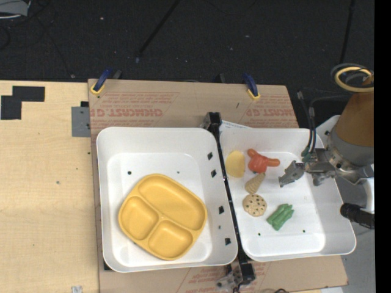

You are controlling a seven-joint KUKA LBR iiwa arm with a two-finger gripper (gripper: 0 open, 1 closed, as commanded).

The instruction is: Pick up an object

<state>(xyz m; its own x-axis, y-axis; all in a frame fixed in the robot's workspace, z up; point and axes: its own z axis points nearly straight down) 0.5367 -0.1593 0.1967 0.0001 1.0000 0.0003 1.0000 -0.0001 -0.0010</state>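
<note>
The right bin (305, 240) holds several toy foods: a pale yellow piece (235, 163), a red-orange piece (261, 160), a tan cone-like piece (255, 181), a round speckled cookie (254, 205) and a green piece (280, 216). My gripper (291, 174) hangs over the right part of this bin, to the right of the red and tan pieces and above the green one. Its dark fingers (287, 177) point left and nothing shows between them.
The left bin (116, 145) holds a yellow divided plate (162, 215). A black divider (221, 182) runs between the bins. Brown cardboard (183, 105) with two clamps lies behind them. The arm's orange band (359, 119) stands at the right edge.
</note>
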